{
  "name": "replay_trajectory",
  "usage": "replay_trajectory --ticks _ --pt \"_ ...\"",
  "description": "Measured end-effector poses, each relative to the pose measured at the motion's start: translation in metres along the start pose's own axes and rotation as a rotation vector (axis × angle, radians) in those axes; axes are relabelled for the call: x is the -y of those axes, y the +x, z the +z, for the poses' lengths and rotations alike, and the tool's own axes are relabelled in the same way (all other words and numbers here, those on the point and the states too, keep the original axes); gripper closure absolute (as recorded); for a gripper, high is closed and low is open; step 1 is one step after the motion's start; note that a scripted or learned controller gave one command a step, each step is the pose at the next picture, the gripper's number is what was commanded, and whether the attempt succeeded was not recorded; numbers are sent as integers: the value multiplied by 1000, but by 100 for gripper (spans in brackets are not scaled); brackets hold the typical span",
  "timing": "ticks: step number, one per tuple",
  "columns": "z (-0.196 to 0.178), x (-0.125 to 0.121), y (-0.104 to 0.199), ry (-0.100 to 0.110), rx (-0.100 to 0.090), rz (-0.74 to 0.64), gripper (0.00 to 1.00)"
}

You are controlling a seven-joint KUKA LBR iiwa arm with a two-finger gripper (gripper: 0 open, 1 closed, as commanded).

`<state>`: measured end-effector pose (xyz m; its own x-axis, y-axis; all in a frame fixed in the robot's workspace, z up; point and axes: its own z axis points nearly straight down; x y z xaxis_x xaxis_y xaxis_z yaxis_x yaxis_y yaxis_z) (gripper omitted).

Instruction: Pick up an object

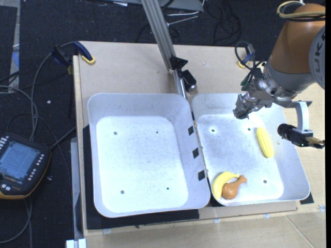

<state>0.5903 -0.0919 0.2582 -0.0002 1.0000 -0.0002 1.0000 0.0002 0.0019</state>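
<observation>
The gripper [243,110] hovers at the right bin's [289,164] 12 o'clock edge, can't tell how its jaws stand. Corn cob [265,141] at 3 o'clock, banana [222,180] and drumstick [232,186] at 6.

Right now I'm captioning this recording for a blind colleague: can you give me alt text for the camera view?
The arm's pincer hangs over the far end of the right bin, which holds a yellow corn cob, a banana and an orange-brown drumstick toy against the banana. The left bin sits alongside.

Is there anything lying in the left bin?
No, the left bin shows just its bare white floor.
</observation>
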Motion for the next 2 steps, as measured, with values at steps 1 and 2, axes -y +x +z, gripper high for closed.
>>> replay_trajectory --ticks 1,2 --pt "14 -11 45 3 -1 -3 100" --pt "21 -32 89 2 -1 -4 100"
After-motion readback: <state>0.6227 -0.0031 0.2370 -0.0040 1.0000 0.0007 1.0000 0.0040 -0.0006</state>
